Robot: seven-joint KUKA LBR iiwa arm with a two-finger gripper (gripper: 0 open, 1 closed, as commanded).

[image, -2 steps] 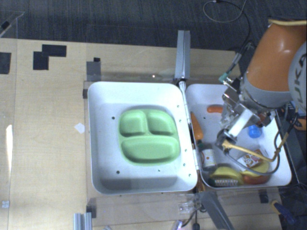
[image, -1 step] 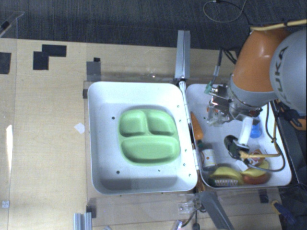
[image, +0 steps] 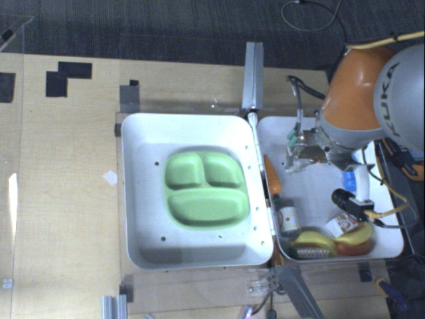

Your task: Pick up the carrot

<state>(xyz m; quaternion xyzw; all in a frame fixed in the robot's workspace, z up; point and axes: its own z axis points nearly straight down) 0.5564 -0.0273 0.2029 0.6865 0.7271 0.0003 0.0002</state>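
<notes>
The carrot (image: 271, 175) lies along the left wall of the right bin (image: 312, 126). The gripper (image: 302, 157) hangs over that bin's middle, beside the carrot; whether it grips cannot be told.

Looking like a robotics lab test cell, not a kitchen. A pale wood-look worktop (image: 60, 198) is carrying two shallow white bins (image: 143, 198) clamped side by side between aluminium extrusion posts (image: 253, 72). Black fiducial-style blocks (image: 66, 77) are sitting on the worktop's far left. A grey and orange industrial arm (image: 372, 92) is reaching in from the right, with loose cables (image: 312, 12) trailing over dark carpet (image: 166, 12) behind. A green divided plate (image: 206, 188) and toy-like food are lying in the bins as test props.
</notes>
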